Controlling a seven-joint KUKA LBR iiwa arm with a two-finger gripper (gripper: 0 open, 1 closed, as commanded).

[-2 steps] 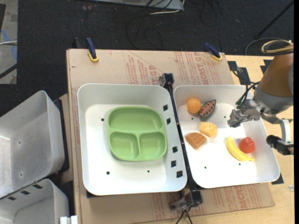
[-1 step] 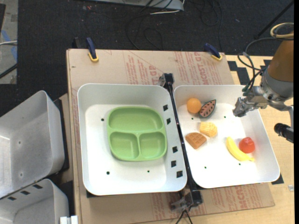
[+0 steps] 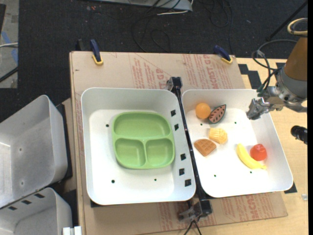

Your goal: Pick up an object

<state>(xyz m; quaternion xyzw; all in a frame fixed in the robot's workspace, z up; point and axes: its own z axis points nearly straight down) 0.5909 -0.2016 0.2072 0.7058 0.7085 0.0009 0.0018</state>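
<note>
Banana (image 3: 248, 158), tomato (image 3: 258, 152), waffle (image 3: 205, 147) in right bin (image 3: 281, 180); green tray (image 3: 144, 140) in left.

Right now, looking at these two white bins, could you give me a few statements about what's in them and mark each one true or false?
1. The green divided plate lies in the left bin. True.
2. The banana lies in the left bin beside the plate. False: it lies in the right bin, touching the red tomato-like piece.
3. The orange ball sits next to the dark leaf-shaped piece. True.
4. The gripper is holding the waffle. False: the waffle lies on the bin floor, apart from the gripper at the bin's right rim.
5. The plate holds the corn piece. False: the corn lies in the right bin.
</note>
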